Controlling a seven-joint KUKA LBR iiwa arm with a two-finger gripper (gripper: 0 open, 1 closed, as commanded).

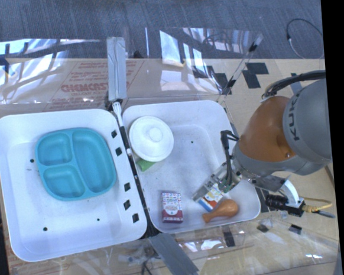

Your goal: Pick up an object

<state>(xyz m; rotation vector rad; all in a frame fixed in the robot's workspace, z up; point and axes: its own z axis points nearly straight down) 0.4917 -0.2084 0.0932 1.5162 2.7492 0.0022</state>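
- The brown drumstick toy (221, 209) lies in the right bin (185, 118), near its front right corner, just beside a small striped packet (209, 200).
- The tool (208, 187) hangs over that packet; I cannot tell its finger state.
- Best descend centred on one item, clear of the wall.
- The red carton (171, 206) has unreadable print; "KUKA" partly shows on the arm (293, 131).
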